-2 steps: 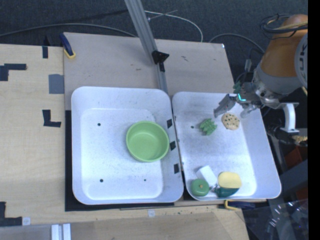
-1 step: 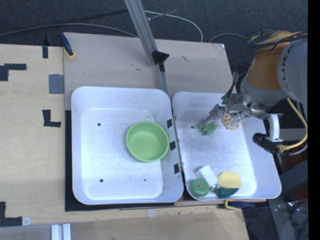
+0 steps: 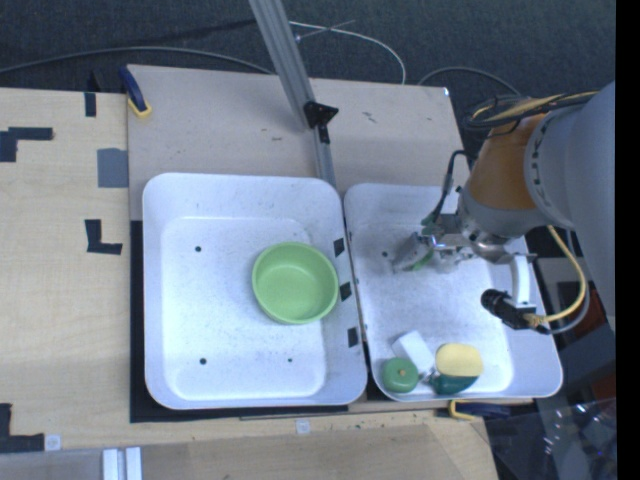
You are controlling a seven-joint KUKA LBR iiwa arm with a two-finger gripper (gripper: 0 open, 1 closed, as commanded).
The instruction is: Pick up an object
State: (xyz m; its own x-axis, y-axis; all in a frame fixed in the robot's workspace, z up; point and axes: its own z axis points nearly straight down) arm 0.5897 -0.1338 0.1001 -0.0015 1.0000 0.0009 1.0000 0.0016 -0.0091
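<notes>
Two shallow white plastic bins sit side by side on a pale wooden bench; both have rounded corners and speckled, scuffed floors.

Left bin point(image 3: 180, 208): one light green bowl point(image 3: 294, 282), round, smooth, matte, upright, resting right of the bin's centre, nearer its right wall.

Right bin point(image 3: 540, 363): small objects cluster at the near edge, toward the near-left corner. A dark green round piece point(image 3: 401, 375) with a raised centre lies by the near-left corner. A small white block point(image 3: 413, 349) touches it from behind. A soft-looking yellow rounded lump point(image 3: 459, 358) sits just right of these, over a teal flat piece point(image 3: 456, 382) partly hidden beneath it.

Arm: grey casing with an orange band, entering from the right; its bulk is cut off at the right edge. The gripper point(image 3: 410, 259) is low over the far-left part of the right bin, well apart from the cluster. Its tip is small, blurred, with a greenish streak; I cannot tell how the pincer stands or whether anything is in it.

A grey metal pole point(image 3: 283, 48) runs slantwise from the top edge to the gap between the bins.
</notes>
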